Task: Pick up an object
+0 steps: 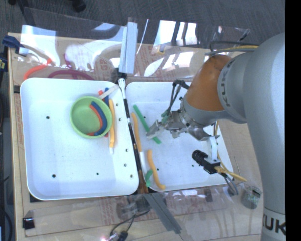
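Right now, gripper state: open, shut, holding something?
Gripper: over the right bin, near a green stick; open or shut cannot be told.

Green stick [141, 118], slanted, right bin [180, 182].

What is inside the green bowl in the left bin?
The green bowl holds curved strips along its right side, a blue one and a red one. Whatever lies beneath those strips is covered. A yellow stick rests outside, against the bowl's right rim.
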